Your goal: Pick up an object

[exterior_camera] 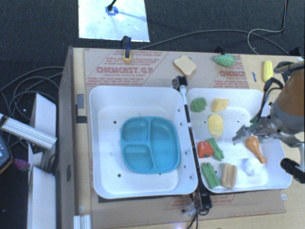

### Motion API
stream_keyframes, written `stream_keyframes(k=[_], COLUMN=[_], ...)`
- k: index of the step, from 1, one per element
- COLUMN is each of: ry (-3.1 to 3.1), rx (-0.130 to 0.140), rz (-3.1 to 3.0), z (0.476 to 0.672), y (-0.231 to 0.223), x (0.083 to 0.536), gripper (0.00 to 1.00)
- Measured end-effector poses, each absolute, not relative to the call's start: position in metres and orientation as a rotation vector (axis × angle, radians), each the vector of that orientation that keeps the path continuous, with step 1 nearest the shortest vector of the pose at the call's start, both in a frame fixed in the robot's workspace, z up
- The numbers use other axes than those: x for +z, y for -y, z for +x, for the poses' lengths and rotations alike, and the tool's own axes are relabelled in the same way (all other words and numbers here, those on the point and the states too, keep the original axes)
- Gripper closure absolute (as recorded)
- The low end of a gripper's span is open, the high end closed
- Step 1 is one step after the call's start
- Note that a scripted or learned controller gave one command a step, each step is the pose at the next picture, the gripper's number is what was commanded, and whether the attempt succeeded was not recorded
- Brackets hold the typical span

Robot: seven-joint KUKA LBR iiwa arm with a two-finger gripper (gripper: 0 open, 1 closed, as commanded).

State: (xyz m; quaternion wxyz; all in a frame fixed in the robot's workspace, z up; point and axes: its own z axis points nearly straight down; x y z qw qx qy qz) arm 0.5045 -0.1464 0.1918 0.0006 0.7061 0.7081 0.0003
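1. The grey arm with the orange band reaches in from the right, and its gripper (249, 133) is low over the right white bin (274, 181), near the bin's right half.
2. The nearest thing to the gripper is an orange plastic toy shaped like a drumstick or carrot (255, 148). It lies just beside and slightly below the gripper tip in the camera view, toward the front of the bin.
3. The long axis of this orange toy runs on a slant, from upper left near the gripper down to lower right. I judge that the jaws should close across this axis, not along it.
4. I cannot tell if the jaws are spread or pressed together, because the dark metal parts at the tip blur into each other. I also cannot tell if they touch the orange toy.
5. A small white crumpled object (249, 165) lies just in front of the orange toy.
6. The left white bin (102, 128) holds a blue plastic tray with 3 compartments (150, 144), well apart from the gripper.
7. The upper part of the arm is cut off by the right edge of the view.
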Motion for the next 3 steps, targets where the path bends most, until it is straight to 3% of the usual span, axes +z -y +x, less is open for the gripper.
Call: stream_keyframes(k=[1, 2, 3], ry=[-2.22, -2.225, -2.227], rx=[0.006, 0.002, 0.001], rz=[2.215, 2.215, 2.215], z=[0.535, 0.611, 0.58], y=[0.113, 0.11, 0.083], x=[0.098, 0.085, 0.084], gripper=[0.0, 0.0, 0.0])
